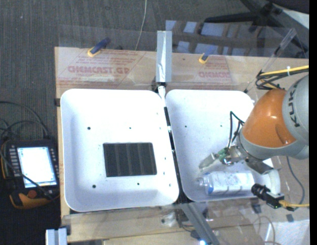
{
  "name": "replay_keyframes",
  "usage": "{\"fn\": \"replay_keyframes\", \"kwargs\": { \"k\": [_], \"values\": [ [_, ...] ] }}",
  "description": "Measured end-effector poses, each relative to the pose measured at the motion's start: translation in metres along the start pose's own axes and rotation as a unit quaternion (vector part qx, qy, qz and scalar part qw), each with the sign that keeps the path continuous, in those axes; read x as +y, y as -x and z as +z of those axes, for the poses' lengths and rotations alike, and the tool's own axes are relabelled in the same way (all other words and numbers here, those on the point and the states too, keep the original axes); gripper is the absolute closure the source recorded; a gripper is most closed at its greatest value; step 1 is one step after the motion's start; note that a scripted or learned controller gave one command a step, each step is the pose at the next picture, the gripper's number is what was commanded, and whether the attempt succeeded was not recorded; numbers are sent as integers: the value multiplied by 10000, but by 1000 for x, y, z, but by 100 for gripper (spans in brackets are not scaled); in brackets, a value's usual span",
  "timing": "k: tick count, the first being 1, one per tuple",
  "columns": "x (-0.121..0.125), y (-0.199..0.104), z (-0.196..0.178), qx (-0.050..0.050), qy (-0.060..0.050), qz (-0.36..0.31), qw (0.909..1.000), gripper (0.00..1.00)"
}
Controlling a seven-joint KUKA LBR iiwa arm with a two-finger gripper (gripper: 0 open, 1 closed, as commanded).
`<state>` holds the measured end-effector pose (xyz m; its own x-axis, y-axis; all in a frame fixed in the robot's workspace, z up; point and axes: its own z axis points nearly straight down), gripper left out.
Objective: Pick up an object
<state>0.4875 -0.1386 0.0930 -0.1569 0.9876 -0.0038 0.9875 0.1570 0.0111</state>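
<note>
A lit handheld screen [34, 166] lies on the floor left of the surface [71, 65], whose clear sheet reads "CHEMCAST GP" in faint red. The left bin [81, 111] holds a dark ribbed panel [129, 158]. In the right bin [204, 111], a clear bottle [227, 182] with a blue cap lies on its side against the front wall. The jaws [214, 160] hang just above it, arm [273, 121] marked "KU"; their state cannot be told.
</note>
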Motion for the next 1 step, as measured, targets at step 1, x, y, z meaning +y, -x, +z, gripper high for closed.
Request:
{"fn": "replay_keyframes", "kwargs": {
  "k": [1],
  "values": [
    [77,48,3,-6,21,649,9979,0]
  ]
}}
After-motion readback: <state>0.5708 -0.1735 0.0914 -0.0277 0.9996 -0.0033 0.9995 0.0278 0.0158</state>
